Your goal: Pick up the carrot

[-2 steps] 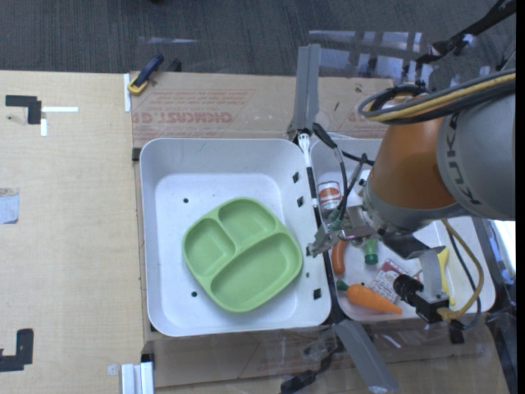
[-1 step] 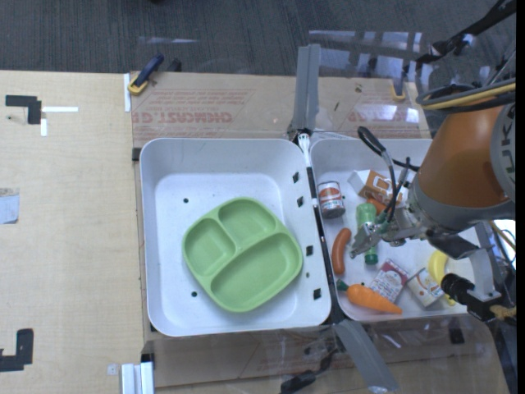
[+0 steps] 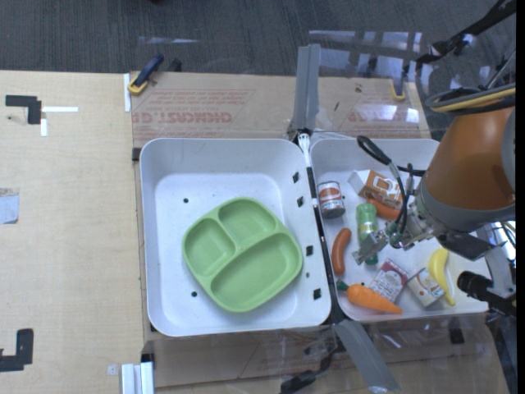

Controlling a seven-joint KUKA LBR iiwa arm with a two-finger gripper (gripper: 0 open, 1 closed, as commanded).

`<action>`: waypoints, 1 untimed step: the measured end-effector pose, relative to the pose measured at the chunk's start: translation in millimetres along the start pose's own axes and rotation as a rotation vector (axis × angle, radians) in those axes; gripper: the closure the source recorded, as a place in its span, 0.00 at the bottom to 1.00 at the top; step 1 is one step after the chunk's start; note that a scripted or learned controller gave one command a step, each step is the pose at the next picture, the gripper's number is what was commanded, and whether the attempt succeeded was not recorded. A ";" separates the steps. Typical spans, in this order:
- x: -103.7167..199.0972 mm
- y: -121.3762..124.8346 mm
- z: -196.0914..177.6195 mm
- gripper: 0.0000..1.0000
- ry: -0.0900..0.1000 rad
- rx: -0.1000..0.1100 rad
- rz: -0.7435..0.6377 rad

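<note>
Orange tapered plastic carrot [image 3: 373,298] lies flat near the front edge of the right-hand shallow white bin [image 3: 349,156], close to that bin's front-left corner. Long axis runs roughly left-right in the camera view, slightly tilted: thick end with a small green stub points left toward the divider, narrow tip points right and a bit toward the front wall. Surface is smooth, solid orange.

Two-finger metal gripper [image 3: 371,249] hangs above and behind the carrot, well apart from it, not touching. It sits over the middle of the bin, just beside a green bottle-shaped toy [image 3: 366,218]. Nothing is visible between the fingers; whether the jaws are wide or narrow, I can't tell from this angle. Grey arm with orange band [image 3: 472,167] comes in from the right.

Around the carrot: a small red-and-white packet [image 3: 387,284] touches or nearly touches its upper right side; a red sausage-shaped toy [image 3: 340,250] stands upright-ish just behind its thick end. Farther right, another small white-and-red carton [image 3: 425,289] and a yellow banana [image 3: 443,273]. Toward the back, a red-and-white can [image 3: 330,199] and an orange-and-white box [image 3: 381,187].

Left-hand shallow white bin [image 3: 156,220] holds a light green three-compartment plastic plate [image 3: 242,254].
</note>
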State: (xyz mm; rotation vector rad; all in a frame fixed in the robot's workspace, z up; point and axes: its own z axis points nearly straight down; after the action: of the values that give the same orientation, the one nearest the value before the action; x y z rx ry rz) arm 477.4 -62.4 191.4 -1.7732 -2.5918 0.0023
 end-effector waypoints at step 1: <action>-14.9 -5.5 -0.4 0.00 -0.001 -0.002 -0.001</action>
State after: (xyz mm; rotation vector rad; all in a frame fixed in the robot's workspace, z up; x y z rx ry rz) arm 477.6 -78.2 191.8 -1.7726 -2.5944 0.0011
